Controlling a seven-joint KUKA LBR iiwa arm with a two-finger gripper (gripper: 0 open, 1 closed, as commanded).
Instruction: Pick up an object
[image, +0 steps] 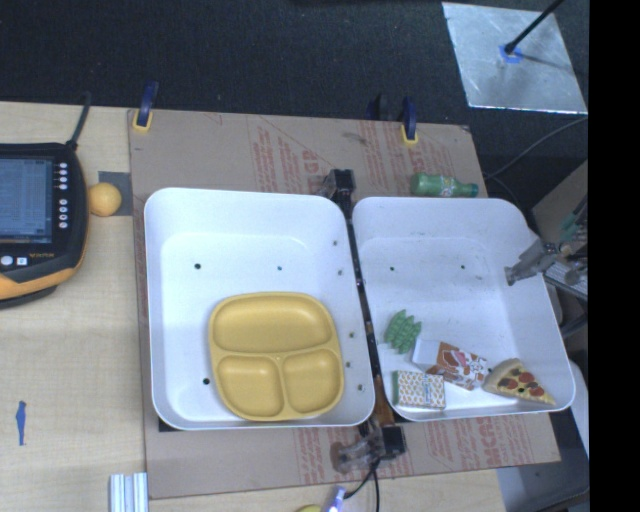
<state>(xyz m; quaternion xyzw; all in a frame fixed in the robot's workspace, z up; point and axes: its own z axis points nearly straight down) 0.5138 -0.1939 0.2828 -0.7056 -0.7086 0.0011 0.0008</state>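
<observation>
The right bin (470, 235) holds several small items near its front. A green knobbly toy (403, 330) lies by the bin's left wall. In front of it sit a green-and-white patterned box (420, 389), a red-and-white packet (460, 365) and a toy pizza slice (520, 382) at the front right corner. My gripper (530, 265) reaches in over the right bin's right rim, above bare floor and well apart from all the items. Nothing is seen in it.
The left bin (180, 230) bears a yellow divided plate (275, 355). A green bottle (443, 185) lies on the cardboard behind the right bin. At the far left of the bench sit a teach pendant (35, 220) and a yellow ball (103, 198).
</observation>
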